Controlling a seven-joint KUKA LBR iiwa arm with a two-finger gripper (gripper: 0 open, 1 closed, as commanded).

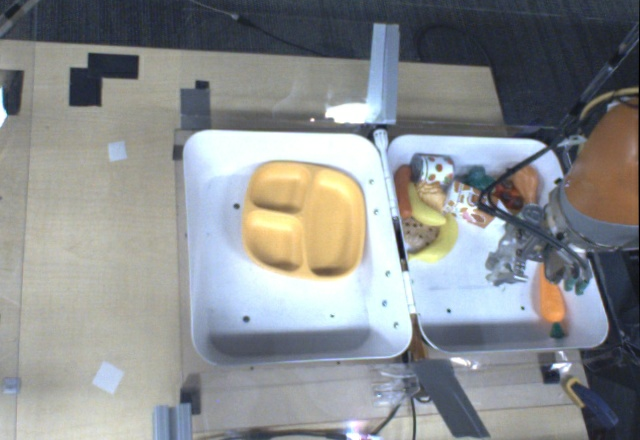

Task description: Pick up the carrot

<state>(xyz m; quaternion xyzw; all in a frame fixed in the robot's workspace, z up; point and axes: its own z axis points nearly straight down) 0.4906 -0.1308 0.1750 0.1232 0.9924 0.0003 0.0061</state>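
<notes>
Reaching in from the right, the gripper (508,263) hangs low over the right bin (470,313), a little in from that bin's right wall. Its metal fingers point down toward the white floor with nothing caught between them, though from where I stand I can't tell whether they are spread or closed. The carrot (549,300) lies just beside the gripper, along the right wall near the bin's front right corner, its green end toward the front edge. It sits free on the floor. Against the bin's left wall and back edge sits a heap of other things: a banana (432,234), a small printed can (433,168) and some reddish pieces I can't make out. In the left bin (215,308) a yellow divided plate (303,218) rests near the middle.
</notes>
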